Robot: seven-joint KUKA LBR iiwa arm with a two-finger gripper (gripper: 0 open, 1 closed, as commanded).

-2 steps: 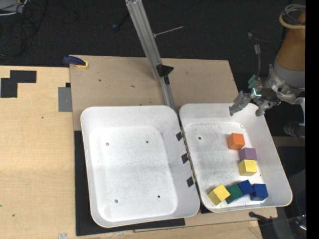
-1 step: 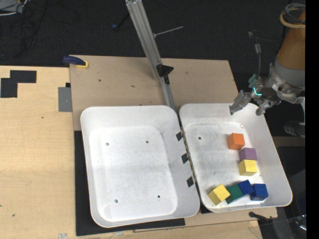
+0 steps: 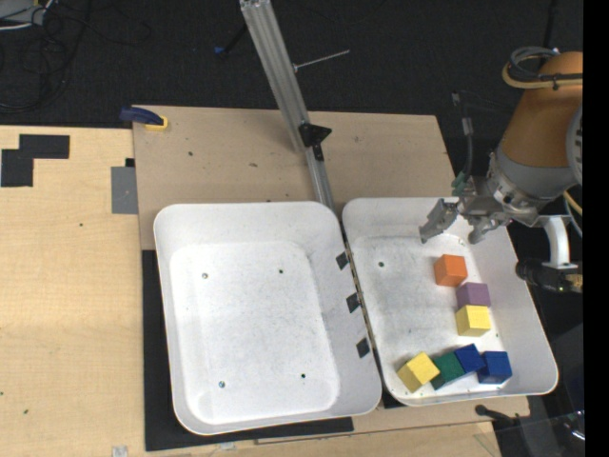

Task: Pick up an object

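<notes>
The right bin (image 3: 400, 303) holds several small blocks. An orange block (image 3: 451, 270) lies near its right side, with a purple block (image 3: 473, 294) and a yellow block (image 3: 473, 320) just below it. Along the bin's front edge sit another yellow block (image 3: 417, 370), a green block (image 3: 445, 367) and two blue blocks (image 3: 481, 363). My gripper (image 3: 459, 223) hangs over the far right part of this bin, just above and behind the orange block. Its fingers are spread apart and nothing is between them.
The left bin (image 3: 247, 312) lies beside the right one, joined by black clips. A slanted metal rail (image 3: 285, 93) rises behind the bins. The arm's orange band (image 3: 538, 127) and grey wrist lean in from the right.
</notes>
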